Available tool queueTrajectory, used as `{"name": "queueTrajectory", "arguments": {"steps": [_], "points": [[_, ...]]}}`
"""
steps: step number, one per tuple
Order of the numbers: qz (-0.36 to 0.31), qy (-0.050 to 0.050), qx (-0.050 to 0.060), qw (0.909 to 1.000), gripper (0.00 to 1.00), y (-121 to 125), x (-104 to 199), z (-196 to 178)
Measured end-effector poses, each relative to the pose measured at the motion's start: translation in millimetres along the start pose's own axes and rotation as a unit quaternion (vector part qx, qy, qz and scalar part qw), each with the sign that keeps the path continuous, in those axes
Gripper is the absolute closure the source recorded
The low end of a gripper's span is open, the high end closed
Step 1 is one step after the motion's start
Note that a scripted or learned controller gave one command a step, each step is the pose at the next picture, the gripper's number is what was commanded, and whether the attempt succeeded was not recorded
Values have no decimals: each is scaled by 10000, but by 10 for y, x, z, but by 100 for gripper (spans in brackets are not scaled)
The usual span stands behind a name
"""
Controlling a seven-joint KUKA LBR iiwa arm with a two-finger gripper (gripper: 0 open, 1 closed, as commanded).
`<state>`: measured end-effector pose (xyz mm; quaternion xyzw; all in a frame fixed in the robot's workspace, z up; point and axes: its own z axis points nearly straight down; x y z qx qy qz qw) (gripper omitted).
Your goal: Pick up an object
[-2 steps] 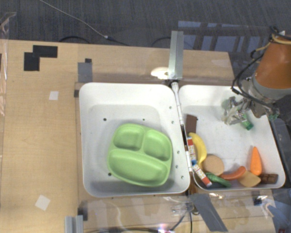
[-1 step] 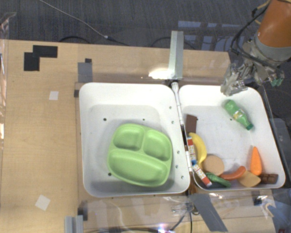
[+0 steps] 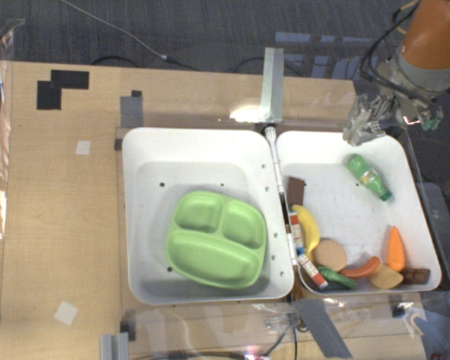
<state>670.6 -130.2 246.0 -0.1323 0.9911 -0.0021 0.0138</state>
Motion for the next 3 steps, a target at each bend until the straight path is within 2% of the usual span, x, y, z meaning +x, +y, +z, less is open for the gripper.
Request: {"name": "queueTrajectory", "arguments": {"steps": [3], "points": [[-12,-181,49,9998,100,6,-91,-429]]}}
